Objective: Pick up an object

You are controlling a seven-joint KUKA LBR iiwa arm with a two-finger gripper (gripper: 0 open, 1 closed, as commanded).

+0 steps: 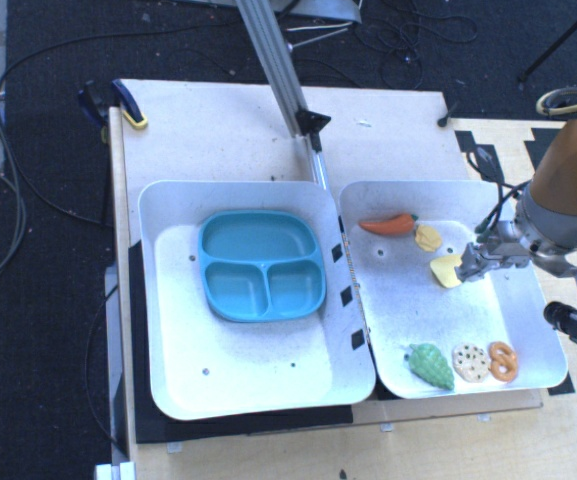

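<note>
Yellow and small, the wedge-shaped piece point(446, 272) lies in the right bin point(528, 313), touching the gripper point(467, 267); whether the claw has closed on it I cannot tell. I'd settle squarely over it, then lift straight. A paler yellow bit point(428, 237) and carrot point(389, 225) sit nearby; leafy green point(431, 364), cracker point(471, 361) and pretzel point(503, 360) lie well apart.

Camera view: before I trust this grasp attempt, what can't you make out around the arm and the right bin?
- Pincer: fingertips too small and dark against the wrist to tell how they stand.
- Pale yellow wedge-shaped piece: its right edge is covered by the pincer, so contact is unclear.
- Grey arm with orange band: cut off by the right edge.
- Small yellow lump beside the orange carrot: too small to identify.
</note>
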